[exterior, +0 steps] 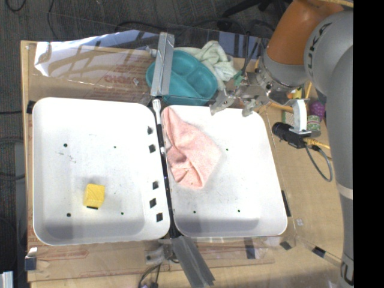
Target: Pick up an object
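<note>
The grey KUKA arm with its orange band point(300, 26) reaches in from the right and bends down over the far edge of the right-hand shallow white bin point(258, 221). Its two-finger metal gripper point(231, 104) hangs at that far rim, with the fingers spread apart and nothing between them. One fingertip point(217, 107) points toward the bin's far left corner, the other sits nearer the middle of the far edge.

A crumpled pink cloth point(187, 152) lies in the right bin along its left wall, running from the far left corner down toward the middle (it is near the gripper but apart from it).

In the left-hand shallow white bin point(54, 119), a small yellow square block point(94, 195) rests near the near left corner, well apart from the arm.

Beyond the bins, on the bench's far edge, sit a teal plastic divided tray point(189, 83) and a bunched pale green-white rag point(217, 59) just behind it.
</note>
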Tool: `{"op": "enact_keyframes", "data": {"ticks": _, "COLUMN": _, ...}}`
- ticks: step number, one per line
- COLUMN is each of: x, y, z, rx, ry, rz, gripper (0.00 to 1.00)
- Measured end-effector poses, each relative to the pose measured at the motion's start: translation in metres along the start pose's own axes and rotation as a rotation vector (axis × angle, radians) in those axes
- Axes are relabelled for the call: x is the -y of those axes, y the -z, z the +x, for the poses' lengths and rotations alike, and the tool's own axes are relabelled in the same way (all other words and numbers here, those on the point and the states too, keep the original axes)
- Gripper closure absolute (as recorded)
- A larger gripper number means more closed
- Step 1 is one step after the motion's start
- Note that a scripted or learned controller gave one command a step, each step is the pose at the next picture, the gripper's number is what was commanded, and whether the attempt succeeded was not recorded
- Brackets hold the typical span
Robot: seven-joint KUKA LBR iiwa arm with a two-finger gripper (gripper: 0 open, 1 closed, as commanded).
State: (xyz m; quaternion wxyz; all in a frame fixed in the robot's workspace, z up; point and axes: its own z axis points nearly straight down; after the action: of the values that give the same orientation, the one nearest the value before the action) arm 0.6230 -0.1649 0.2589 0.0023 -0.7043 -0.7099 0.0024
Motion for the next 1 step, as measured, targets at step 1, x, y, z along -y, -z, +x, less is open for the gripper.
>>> {"op": "enact_keyframes", "data": {"ticks": 1, "x": 0.0073, "y": -0.1487, "z": 0.0583, "rx": 0.007, "ry": 0.308, "rz": -0.005, "gripper": 0.0}}
